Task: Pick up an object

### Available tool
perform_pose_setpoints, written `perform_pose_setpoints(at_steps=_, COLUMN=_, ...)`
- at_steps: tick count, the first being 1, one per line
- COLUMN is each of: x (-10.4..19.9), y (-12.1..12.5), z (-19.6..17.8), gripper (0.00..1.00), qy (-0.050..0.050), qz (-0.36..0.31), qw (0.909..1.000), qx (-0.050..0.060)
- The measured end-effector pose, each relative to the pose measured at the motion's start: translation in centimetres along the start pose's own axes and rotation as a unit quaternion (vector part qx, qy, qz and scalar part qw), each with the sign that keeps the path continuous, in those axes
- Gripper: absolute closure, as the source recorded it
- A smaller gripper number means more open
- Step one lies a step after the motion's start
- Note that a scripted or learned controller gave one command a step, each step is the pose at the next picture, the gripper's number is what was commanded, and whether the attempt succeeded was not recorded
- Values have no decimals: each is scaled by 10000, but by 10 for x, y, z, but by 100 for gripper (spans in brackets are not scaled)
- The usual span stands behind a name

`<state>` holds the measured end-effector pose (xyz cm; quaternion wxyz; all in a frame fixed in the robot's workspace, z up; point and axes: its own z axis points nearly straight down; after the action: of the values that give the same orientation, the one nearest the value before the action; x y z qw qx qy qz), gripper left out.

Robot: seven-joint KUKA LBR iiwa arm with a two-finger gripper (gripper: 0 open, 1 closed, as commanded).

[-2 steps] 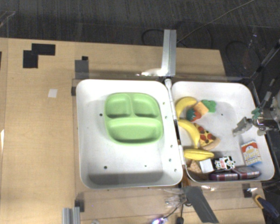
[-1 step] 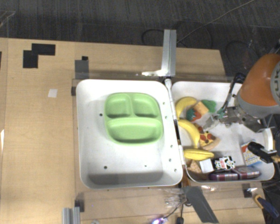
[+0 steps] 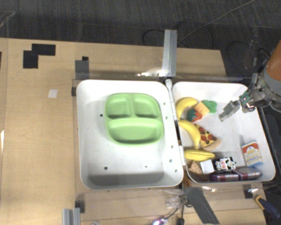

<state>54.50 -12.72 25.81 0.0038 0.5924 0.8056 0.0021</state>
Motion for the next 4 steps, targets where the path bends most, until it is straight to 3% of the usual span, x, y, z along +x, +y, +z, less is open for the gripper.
perform_pose_setpoints(at_steps=1, x=-31, y=18, z=-1, gripper=0, qy=1, qz=732, qw=9973, qx=8)
perform_pose_setpoints(at_steps=2, x=-8, y=97, z=141, gripper=0, qy=11, qz=678, qw=9977, qx=18)
perform_pose_setpoints(at_steps=3, x=-8, y=97, z=141, gripper=0, qy=9, qz=677, qw=9977, qx=14)
perform_pose_setpoints(at_steps=4, x=9, y=92, z=169, gripper=0, qy=-5, qz=793, qw=9968, qx=-18)
